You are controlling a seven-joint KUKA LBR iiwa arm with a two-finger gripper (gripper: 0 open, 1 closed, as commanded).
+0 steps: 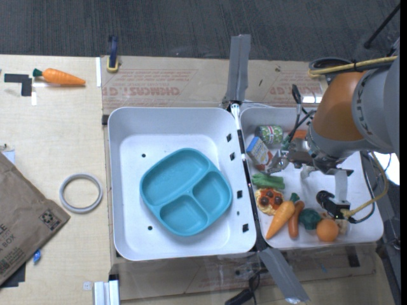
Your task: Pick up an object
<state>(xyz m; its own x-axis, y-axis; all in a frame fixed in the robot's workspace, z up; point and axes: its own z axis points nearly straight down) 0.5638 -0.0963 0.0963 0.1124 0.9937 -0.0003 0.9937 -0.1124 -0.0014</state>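
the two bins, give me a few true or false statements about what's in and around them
1. A blue divided plate lies in the left bin. True.
2. The plate has two compartments. False: it has three.
3. A carrot lies on the bench outside both bins, toward the far left. True.
4. The roll of tape sits inside the right bin. False: it lies on the bench to the left of the left bin.
5. The right bin holds several small items, among them an orange ball near its front. True.
6. The arm reaches over the left bin. False: it is over the right bin.
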